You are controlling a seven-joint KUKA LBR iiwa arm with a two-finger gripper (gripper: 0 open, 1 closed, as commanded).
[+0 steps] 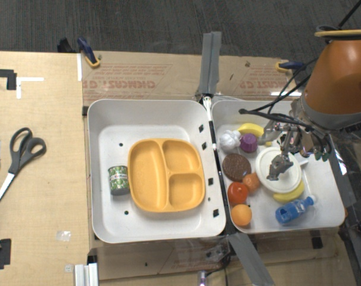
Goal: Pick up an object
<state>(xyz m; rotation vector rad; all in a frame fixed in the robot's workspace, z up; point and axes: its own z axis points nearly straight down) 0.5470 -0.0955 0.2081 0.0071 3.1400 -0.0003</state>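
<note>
Camera view frames two white bins side by side, with the arm (341, 70) reaching in from the right over the right bin (332, 219). The gripper (280, 167) is seen low over a white round lid or dish (276, 170) that rests on a yellow piece (291, 192); whether it touches the white piece cannot be told. Whether anything is clasped cannot be told from this angle, so no grasp can be claimed.

Around that spot several candidates are laid out: a banana (250, 128), a purple cup (248, 142), a white crumpled item (229, 139), a brown disc (236, 166), a tomato (237, 192), an orange (241, 214) and a blue bottle (292, 211). All appear to rest on the bin floor.

In the left bin (103, 219) a yellow divided tray (167, 174) is set, with a small green can (118, 179) just beside it. Scissors (16, 157) lie on the bench, well apart.

The task is judged to be at the reaching or closing stage: an object has been approached, but nothing is visibly lifted. The grasp itself and the raise are left to be done.
</note>
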